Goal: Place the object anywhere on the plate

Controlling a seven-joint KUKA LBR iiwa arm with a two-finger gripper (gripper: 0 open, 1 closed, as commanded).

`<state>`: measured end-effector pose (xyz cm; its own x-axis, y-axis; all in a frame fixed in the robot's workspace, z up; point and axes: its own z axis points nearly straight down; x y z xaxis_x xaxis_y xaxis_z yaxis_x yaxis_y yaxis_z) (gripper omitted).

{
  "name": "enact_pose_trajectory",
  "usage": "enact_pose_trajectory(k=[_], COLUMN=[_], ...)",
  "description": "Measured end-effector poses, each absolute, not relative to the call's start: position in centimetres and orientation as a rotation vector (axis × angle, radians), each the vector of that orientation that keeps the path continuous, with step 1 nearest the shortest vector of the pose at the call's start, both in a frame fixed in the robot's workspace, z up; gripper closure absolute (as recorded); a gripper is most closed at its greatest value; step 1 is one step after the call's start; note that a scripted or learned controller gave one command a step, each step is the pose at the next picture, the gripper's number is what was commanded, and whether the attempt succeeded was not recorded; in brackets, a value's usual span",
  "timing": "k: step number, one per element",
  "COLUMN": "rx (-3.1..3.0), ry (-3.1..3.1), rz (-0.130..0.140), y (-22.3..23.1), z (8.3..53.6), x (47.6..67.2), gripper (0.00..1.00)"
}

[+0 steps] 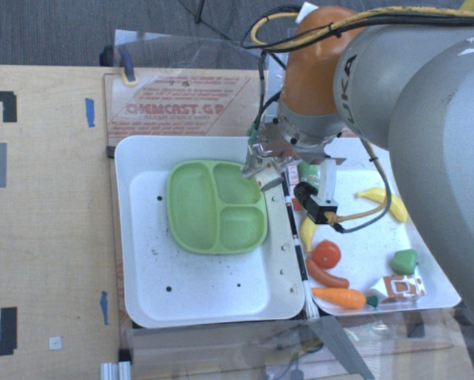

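A: What is lying around the green divided plate (213, 208) at the moment?

B: The plate is sitting in the left white bin (142, 291), toward that bin's right side. The right bin (434, 279) is holding the toy food: a tomato (326, 253), a sausage (325, 275) just below it, a carrot (341, 298) along the near rim, a green pepper (404, 260), a banana (385, 200) further back, and a small printed card (401, 287) beside the pepper. A second yellow piece (307, 231) is lying next to the divider between the bins.

A: And where is the arm reaching?

B: The grey arm (411, 93) is coming in from the right, its orange band (320, 54) hanging above the wrist. The end effector (260, 163) is hovering at the plate's back right corner, right over the wall between the two bins.

A: Is it holding any object?

B: I cannot tell. The wrist and black cables (331, 212) are crowding that spot, and no toy is showing clearly there. Every food item I can make out is lying in the right bin, none on the plate.

A: Anything behind?

B: A cardboard sheet with red print (181, 105) is lying on the wooden worktop (47, 212).
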<state>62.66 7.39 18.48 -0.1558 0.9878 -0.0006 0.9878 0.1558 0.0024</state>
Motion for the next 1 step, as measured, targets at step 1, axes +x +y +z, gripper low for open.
enact_pose_trajectory(k=[1], rx=[2.039], ry=[2.387], rz=[0.002], y=[7.40], z=[18.50], x=[62.67], gripper=[0.00])
